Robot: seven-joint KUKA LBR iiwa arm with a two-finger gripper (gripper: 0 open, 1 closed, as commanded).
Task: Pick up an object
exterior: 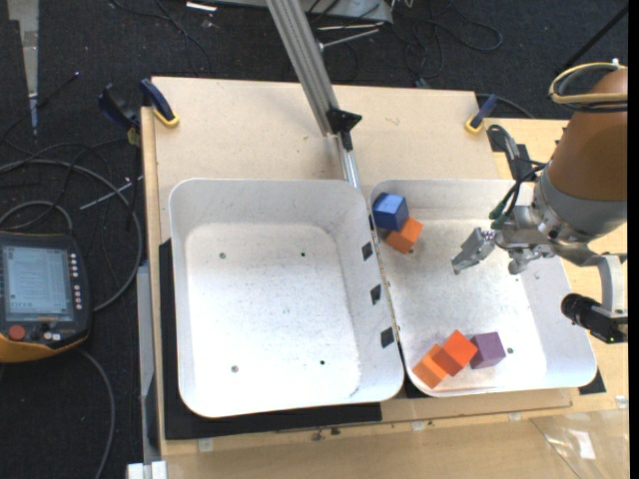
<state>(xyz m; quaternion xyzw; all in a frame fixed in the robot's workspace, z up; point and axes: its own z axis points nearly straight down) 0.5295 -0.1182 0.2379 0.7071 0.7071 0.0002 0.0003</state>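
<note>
Above the right bin, the gripper hangs over bare floor with its fingers apart and nothing between them. Four candidates lie below: a blue cube touching an orange block near the divider at the far end, and a second orange block just beside a purple cube at the near end. Each pair is crowded, so a good pick probably means choosing the piece with the most open flanks. The purple cube seems the better bet, since its right side faces open floor. Lining the fingers up so one drops into that free space, and the other into the narrow gap by the orange block, should avoid nudging the neighbour. Descending squarely and closing only once low enough should reduce slipping.
</note>
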